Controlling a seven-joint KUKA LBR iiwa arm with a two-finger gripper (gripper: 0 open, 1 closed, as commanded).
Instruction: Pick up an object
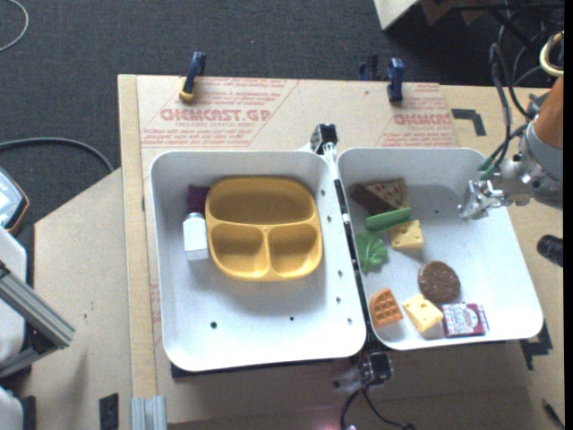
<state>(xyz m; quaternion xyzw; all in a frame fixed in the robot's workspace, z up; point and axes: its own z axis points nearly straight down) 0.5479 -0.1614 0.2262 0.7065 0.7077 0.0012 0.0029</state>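
The right bin [501, 240] holds several toy foods: a brown wedge [380, 193], a green bean pod [388, 218], a cheese piece [408, 236], a green leafy piece [371, 252], a round brown cookie [439, 281], an orange waffle [386, 307], a second cheese cube [422, 313] and a red-and-white packet [464, 319]. My gripper [474, 200] hovers over the right bin's upper right part, to the right of the foods, with nothing seen between its fingers.
The left bin [179, 321] bears a yellow divided plate [263, 227], a small white bottle [195, 236] and a dark purple item [197, 195] at the plate's left. Blue clamps [395, 79] sit at the board's far edge. Cables hang at the right.
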